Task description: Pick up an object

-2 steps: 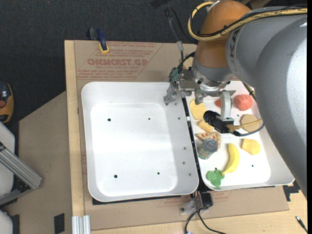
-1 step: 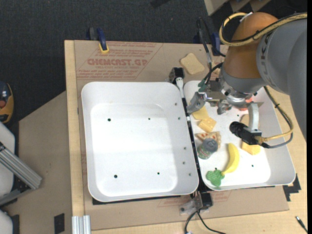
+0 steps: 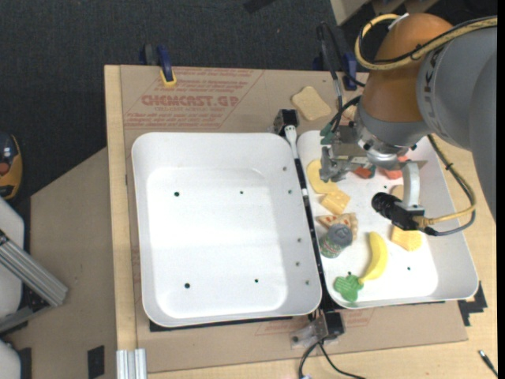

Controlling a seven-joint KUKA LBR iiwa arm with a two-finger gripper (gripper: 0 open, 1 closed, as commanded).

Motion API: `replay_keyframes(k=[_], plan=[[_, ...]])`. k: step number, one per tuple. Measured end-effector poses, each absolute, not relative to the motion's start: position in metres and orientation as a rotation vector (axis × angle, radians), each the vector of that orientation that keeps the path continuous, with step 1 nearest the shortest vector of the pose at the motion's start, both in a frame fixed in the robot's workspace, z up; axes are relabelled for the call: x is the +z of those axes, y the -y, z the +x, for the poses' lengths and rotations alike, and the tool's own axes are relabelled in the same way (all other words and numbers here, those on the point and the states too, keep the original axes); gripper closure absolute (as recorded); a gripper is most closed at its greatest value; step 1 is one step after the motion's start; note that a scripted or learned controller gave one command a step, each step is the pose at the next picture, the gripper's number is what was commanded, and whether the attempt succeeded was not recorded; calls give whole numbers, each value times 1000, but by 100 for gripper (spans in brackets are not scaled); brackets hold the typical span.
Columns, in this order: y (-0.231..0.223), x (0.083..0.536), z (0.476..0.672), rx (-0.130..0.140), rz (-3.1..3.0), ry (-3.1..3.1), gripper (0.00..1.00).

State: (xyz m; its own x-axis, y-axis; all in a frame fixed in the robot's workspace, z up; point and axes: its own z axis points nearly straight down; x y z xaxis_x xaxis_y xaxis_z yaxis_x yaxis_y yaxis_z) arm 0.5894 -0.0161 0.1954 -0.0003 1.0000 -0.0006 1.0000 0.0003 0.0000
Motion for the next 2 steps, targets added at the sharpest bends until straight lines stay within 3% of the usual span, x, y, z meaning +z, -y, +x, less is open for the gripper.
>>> replay_keyframes(k=[1, 2], plan=[[-31, 184, 654, 6, 2213, -2224, 100], [-140, 229, 667, 11, 2208, -2229, 100]])
